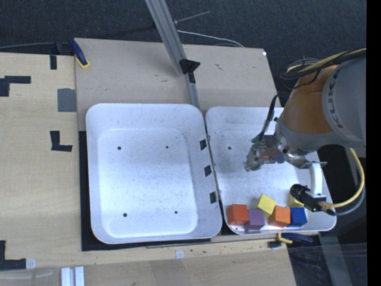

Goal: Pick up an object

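Five small coloured blocks (pixel 265 213) cluster along the near edge of the right white plastic bin (pixel 232 121), lying nearward of the grey arm's two-finger gripper (pixel 257 158), which hovers mid-bin, its grip state unreadable here.

You have one fixed camera, mounted above the bench (pixel 149 70) and looking down at a slant, far enough back to take in both white bins whole. The left bin (pixel 95 159) fills the middle of your frame; the right bin (pixel 229 121) sits toward 3 o'clock. The bench's far edge and the dark floor beyond lie at 12 o'clock, its near edge at 6 o'clock. The arm (pixel 324 106) enters from 3 o'clock, and a metal pole (pixel 169 28) leans in from 12 o'clock.
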